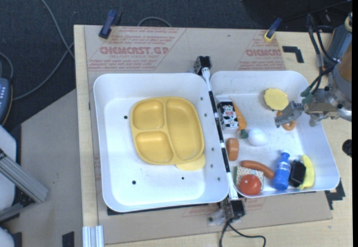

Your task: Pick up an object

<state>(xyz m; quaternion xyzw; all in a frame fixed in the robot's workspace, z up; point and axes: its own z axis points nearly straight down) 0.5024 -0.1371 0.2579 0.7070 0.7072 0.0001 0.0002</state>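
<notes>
A round red plastic tomato [250, 184] sits at the near edge of the right white bin [321, 153]. Farther back, the gripper [290, 117] hangs spread over a small orange piece [288, 125], directly beneath its fingertips, just below the flat yellow disc [276, 99].

Small orange object [288, 125] lies on the floor of the right bin [321, 153], near its back right area, just below a round yellow disc [276, 99]. Partly hidden; shape unclear.
</notes>
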